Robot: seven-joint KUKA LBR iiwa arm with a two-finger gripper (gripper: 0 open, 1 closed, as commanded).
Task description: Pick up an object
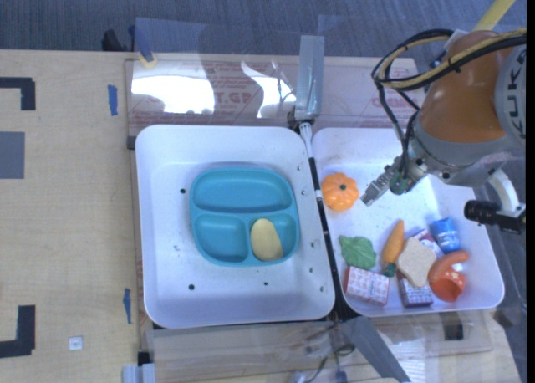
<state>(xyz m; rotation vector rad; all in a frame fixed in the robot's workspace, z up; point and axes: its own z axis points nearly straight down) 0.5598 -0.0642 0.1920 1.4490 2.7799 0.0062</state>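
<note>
1. Two white bins sit side by side; the gripper (378, 188) hangs over the right bin (485, 293), its fingers slightly apart with nothing between them.
2. Just left of the fingertips lies a small orange pumpkin (340, 191), close but apparently not touching.
3. Below the gripper, nearer the front wall, lie a carrot (393, 243), a green leafy piece (359, 251) and a slice of bread (415, 262).
4. The left bin (159, 231) holds a blue divided tray (230, 197) with a yellow potato-like piece (266, 239) in its lower right compartment.
</note>
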